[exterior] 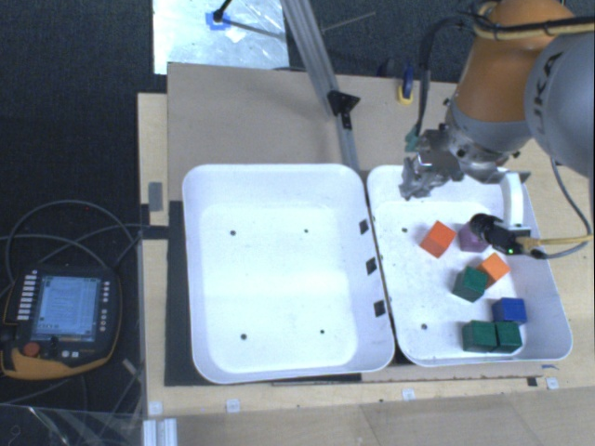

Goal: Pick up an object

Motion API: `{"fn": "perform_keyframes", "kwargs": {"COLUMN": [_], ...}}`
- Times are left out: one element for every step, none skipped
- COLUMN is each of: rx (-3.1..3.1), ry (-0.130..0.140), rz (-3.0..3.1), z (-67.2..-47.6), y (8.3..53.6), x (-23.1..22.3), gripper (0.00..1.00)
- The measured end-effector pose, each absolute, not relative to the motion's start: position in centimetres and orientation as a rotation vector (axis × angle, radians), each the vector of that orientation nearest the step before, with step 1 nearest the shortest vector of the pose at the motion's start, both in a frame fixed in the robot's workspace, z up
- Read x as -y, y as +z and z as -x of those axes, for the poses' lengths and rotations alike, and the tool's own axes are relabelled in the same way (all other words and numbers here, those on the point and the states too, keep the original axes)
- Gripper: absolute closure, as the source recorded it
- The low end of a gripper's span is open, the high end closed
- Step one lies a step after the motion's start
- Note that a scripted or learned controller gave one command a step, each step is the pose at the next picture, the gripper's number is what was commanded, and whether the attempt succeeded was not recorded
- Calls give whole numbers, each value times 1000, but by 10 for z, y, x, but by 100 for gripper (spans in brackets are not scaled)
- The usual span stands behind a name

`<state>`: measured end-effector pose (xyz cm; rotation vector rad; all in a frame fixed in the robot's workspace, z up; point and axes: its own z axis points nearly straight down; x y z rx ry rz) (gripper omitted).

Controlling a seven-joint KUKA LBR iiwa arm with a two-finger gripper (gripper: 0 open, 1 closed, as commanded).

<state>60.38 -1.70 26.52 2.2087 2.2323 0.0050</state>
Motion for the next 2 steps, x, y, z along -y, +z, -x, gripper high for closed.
{"fn": "perform_keyframes", "kwargs": {"rx": [-2233,-2232], "ry": [4,7], "rz": [-2210,-2209], "z": [-623,-642], "y": [244,247], "x": [-34,-90], "gripper": [100,100]}}
